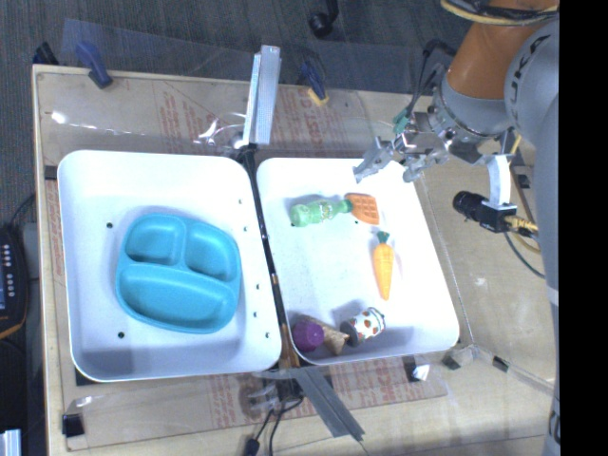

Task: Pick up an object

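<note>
My gripper (392, 163) hangs open above the far right corner of the right bin (432, 283), with nothing between its fingers. Below and left of it in that bin lie a green toy bottle (316, 211) and an orange wedge-shaped toy (364, 207), touching each other. A toy carrot (383, 264) lies further toward the front. At the front edge sit a purple toy (307, 333), a tan cone-like piece (336, 336) and a small white and brown toy (366, 324).
The left bin (85, 188) holds a blue divided tray (179, 272). A metal post (262, 95) stands at the back between the bins. Blue clamps (93, 65) hold the bench sheet at the far edge.
</note>
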Robot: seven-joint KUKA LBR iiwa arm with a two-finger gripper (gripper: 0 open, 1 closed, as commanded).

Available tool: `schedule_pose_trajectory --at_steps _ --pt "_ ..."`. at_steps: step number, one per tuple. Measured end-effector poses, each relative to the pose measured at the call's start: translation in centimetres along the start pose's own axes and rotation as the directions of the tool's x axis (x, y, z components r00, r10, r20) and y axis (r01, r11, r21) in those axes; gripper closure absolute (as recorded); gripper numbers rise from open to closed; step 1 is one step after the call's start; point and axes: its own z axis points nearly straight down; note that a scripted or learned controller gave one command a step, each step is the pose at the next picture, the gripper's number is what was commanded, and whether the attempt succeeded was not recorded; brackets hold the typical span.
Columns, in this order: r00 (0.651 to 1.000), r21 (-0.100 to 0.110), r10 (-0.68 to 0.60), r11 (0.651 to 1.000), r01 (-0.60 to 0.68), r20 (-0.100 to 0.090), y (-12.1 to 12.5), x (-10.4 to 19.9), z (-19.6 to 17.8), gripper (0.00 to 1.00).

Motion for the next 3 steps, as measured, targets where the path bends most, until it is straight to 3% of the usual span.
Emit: schedule_pose_trajectory --at_steps 2,3 --pt "1.0 0.001 -0.001 1.0 0.001 -0.001 -9.2 -1.5 18.0 0.0" --pt "1.0 0.003 -0.004 1.0 0.004 -0.001 -9.2 -1.5 17.1 1.0"
